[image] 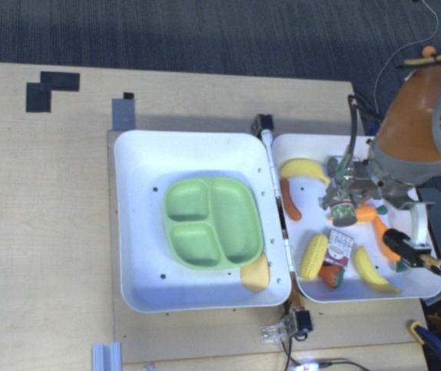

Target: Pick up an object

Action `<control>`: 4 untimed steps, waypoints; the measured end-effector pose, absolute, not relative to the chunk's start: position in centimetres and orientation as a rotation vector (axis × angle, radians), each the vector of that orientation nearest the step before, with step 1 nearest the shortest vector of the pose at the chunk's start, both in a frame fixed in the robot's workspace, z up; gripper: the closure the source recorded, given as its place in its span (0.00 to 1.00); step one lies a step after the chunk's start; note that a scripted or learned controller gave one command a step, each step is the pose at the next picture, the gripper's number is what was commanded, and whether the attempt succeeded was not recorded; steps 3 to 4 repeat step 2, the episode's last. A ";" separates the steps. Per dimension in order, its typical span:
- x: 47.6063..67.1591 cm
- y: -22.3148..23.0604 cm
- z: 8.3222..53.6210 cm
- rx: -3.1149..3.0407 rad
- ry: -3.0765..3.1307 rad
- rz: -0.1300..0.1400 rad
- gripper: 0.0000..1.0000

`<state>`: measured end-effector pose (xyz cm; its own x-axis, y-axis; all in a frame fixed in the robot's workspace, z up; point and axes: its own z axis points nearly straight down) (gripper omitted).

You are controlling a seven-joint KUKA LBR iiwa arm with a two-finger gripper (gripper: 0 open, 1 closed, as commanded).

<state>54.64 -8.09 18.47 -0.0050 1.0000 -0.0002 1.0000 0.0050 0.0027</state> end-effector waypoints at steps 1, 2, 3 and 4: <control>60.8 -3.4 18.5 2.213 2.227 0.005 1.00; 60.4 6.4 21.0 2.214 2.228 0.005 1.00; 60.4 6.4 21.0 2.214 2.228 0.005 1.00; 60.4 6.4 21.0 2.214 2.228 0.005 1.00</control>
